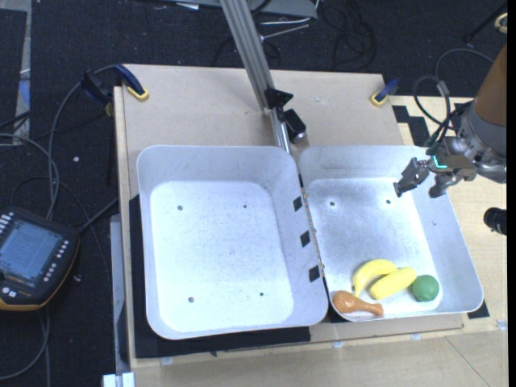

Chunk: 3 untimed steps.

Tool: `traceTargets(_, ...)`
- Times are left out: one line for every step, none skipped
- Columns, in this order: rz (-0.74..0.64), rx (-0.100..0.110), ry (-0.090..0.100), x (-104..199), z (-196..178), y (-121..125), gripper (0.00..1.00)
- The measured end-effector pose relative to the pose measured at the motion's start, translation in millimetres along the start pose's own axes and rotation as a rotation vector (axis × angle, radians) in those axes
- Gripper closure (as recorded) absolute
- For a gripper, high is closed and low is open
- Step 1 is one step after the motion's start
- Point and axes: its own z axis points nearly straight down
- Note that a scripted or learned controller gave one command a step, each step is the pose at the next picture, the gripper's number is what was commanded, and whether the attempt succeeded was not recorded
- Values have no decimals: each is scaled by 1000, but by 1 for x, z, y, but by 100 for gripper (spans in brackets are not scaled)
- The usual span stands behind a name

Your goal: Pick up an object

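Yellow plastic, by appearance: two toy bananas (pixel 384 279) lie in the near corner of the right bin (pixel 351 204), touching each other. A green ball (pixel 425 288) sits just beside them toward the bin's outer wall; an orange drumstick-shaped piece (pixel 357 303) lies just beside them against the near rim. Judged light, rigid and somewhat slick, the bananas are best gripped across the narrow middle. The gripper (pixel 424 180) hangs above the same bin's far outer side, fingers released, carrying nothing. The left bin (pixel 216 240) adjoins.
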Motion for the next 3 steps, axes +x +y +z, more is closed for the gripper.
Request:
traceTargets(0,0,0,0,0,0,0)
traceTargets(-1,4,1,7,45,-2,0)
traceTargets(0,5,1,8,102,-12,0)
